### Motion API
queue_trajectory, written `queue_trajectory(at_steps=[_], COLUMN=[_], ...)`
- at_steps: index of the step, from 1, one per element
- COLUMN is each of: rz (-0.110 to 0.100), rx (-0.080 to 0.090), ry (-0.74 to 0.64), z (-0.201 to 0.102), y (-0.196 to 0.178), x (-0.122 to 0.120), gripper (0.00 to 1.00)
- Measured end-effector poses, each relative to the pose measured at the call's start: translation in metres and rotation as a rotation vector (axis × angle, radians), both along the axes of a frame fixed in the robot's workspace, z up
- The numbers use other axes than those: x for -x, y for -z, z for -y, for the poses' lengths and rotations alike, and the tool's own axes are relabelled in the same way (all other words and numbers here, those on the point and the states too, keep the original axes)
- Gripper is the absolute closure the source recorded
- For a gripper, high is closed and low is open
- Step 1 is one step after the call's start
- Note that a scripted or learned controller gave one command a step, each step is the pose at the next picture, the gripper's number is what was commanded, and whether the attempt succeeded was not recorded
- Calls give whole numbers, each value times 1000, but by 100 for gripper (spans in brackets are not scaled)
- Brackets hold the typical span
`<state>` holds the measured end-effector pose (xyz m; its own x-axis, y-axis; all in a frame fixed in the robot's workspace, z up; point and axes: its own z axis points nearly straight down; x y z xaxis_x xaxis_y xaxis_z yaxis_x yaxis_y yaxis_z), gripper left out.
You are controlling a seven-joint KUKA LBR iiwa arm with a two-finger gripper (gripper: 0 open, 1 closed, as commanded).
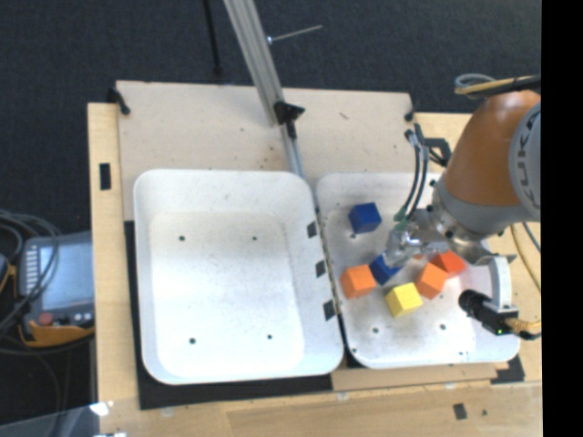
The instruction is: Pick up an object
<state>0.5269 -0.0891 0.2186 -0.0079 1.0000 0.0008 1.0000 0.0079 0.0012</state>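
The right bin (410,349) holds several small blocks. A blue cube (365,217) sits toward its back left. An orange cube (359,279) lies near the left wall, with a darker blue block (383,269) right beside it. A yellow cube (404,299) rests in front of them, and two more orange blocks (432,280) (449,263) lie to its right. My gripper (402,245) hangs low over the bin's middle, just above and right of the darker blue block, and partly hides it.
The left bin (228,271) stands beside the right one, with a low wall between them. A slanted metal rail (260,53) rises behind the bins. Cables (421,167) trail from the wrist. A black fitting (483,309) sits at the right bin's edge.
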Motion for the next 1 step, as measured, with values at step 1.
queue_trajectory(at_steps=[1], rz=[1], rx=[-1], ry=[0], z=[-48], y=[-13], x=[-20], gripper=[100])
